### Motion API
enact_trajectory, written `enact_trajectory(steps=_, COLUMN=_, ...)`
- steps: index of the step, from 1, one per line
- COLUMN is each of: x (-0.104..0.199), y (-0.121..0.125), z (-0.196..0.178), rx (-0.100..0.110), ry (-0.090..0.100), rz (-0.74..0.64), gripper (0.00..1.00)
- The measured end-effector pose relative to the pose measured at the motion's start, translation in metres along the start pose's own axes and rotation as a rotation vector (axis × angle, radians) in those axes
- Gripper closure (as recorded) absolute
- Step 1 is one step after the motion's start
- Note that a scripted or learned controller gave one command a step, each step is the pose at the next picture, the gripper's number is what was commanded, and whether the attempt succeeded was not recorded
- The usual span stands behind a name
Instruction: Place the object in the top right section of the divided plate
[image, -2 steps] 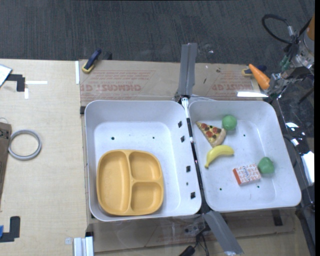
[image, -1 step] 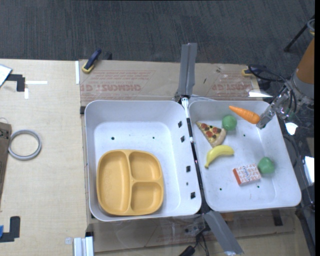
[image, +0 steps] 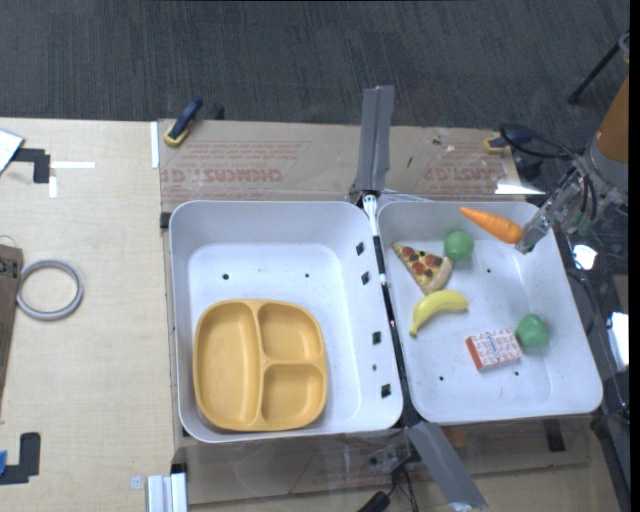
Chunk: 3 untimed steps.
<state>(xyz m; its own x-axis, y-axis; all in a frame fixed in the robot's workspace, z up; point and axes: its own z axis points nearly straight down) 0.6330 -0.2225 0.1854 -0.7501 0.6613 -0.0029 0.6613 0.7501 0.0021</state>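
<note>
Pale wood forms the worktop (image: 90, 380), on which two shallow white bins are set side by side. A yellow divided plate (image: 261, 364) lies in the left bin (image: 270, 235), toward its near left corner, with all three sections bare. In the right bin (image: 560, 390) are seen an orange carrot (image: 490, 224), a pizza slice (image: 422, 266), a banana (image: 437, 309), two green balls (image: 459, 245) (image: 533, 331) and a red-and-white packet (image: 493, 349). The end effector (image: 533, 236) is positioned at the far right rim of that bin, just beside the carrot's thick end; how far it is open cannot be told, and nothing is visibly gripped.
</note>
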Motion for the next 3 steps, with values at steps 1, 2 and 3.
enact_trajectory(steps=1, x=-0.001, y=0.001, z=-0.008, rx=-0.002, ry=-0.003, rz=0.001, gripper=1.0)
enact_trajectory(steps=2, x=-0.002, y=0.001, z=-0.016, rx=-0.003, ry=-0.005, rz=0.003, gripper=1.0)
enact_trajectory(steps=3, x=-0.004, y=0.002, z=-0.025, rx=-0.006, ry=-0.008, rz=0.004, gripper=1.0)
